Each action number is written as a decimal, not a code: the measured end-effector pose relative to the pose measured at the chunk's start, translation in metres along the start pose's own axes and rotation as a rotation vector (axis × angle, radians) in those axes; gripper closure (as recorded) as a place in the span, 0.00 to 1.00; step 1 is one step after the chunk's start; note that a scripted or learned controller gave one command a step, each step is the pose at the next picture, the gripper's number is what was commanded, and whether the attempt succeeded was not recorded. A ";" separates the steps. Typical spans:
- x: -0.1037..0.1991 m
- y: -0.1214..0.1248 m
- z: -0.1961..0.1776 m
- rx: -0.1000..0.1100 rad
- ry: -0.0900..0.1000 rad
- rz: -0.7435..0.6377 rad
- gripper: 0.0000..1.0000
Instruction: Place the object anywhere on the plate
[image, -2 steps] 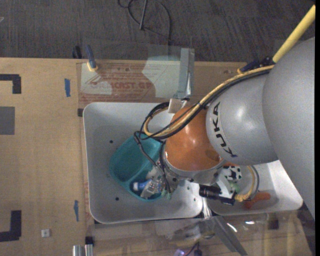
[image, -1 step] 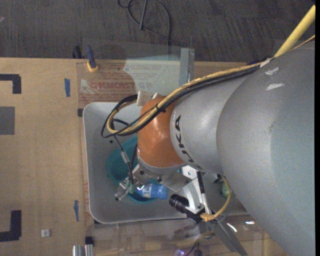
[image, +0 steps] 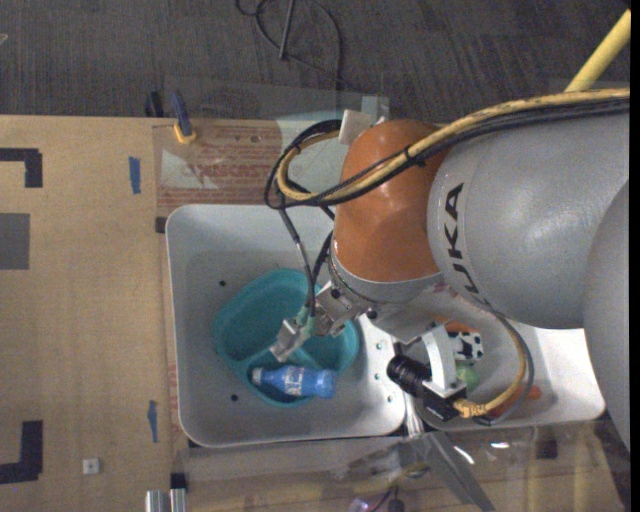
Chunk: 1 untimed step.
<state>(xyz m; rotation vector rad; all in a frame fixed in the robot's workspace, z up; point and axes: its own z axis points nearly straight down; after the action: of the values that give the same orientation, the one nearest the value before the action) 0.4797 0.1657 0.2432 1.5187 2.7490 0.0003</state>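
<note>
A teal plate (image: 250, 320) lies in the left white bin (image: 200, 260). A small blue plastic bottle (image: 295, 381) with a white label rests on its side across the plate's near rim, cap end pointing left. My gripper (image: 305, 335) hangs just above the plate's right half, directly behind the bottle and apart from it. It looks open, with nothing between the fingers (image: 287, 342). The arm's orange band and grey body hide the plate's right edge and much of both bins.
The right bin (image: 560, 380) holds a black-and-white spotted item (image: 468, 346), a green piece (image: 463, 376) and something orange (image: 535, 393), mostly hidden by the arm. Yellow and black cables loop around the wrist. A cardboard-coloured bench top (image: 80, 300) lies to the left.
</note>
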 end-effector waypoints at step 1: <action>0.011 0.015 0.129 -0.029 0.002 0.344 0.00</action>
<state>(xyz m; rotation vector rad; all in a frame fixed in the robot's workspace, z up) 0.4867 0.1833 0.1141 1.9592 2.4381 0.0412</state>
